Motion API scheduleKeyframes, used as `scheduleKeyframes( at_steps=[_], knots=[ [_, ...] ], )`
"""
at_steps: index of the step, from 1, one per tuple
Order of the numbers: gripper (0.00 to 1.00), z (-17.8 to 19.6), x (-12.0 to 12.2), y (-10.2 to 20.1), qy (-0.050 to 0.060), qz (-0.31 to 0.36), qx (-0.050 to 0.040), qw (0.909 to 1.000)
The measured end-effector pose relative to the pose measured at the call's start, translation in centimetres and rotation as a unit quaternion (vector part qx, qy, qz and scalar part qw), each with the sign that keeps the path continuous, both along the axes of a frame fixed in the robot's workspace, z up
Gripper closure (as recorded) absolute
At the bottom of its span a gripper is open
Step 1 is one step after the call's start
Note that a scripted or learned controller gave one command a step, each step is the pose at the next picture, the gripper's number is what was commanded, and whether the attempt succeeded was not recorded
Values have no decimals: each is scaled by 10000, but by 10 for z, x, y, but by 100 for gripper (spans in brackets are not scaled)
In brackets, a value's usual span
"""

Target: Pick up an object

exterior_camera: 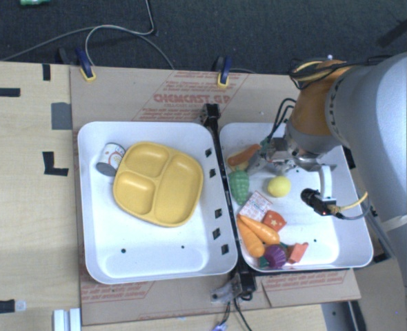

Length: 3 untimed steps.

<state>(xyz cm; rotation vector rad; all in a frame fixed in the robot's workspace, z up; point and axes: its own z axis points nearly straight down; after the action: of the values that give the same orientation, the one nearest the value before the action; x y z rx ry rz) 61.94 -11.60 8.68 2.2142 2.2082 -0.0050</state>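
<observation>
Across the table [31,185], two white bins sit side by side. Left bin [148,257]: one yellow divided plate [157,183], and a small can [110,158] lying at the plate's upper left edge, touching it. Right bin [341,243]: yellow ball [279,186] near the centre; green vegetable [239,185] along the left wall; small white packet [256,204] below the ball; orange carrot [258,229], purple piece [276,256] and red pieces clustered in the lower left corner; another orange-red piece [242,156] at upper left. Gripper [276,158] hangs over the bin's upper middle, just above the ball; fingers hidden under the wrist, so their opening cannot be told.
</observation>
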Motion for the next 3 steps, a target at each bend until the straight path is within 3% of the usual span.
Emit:
scheduleKeyframes(
  at_steps=[1,3],
  knots=[
    [0,-4,42,15,234,-25,72,9997],
    [0,-5,42,14,235,-19,70,9997]
  ],
)
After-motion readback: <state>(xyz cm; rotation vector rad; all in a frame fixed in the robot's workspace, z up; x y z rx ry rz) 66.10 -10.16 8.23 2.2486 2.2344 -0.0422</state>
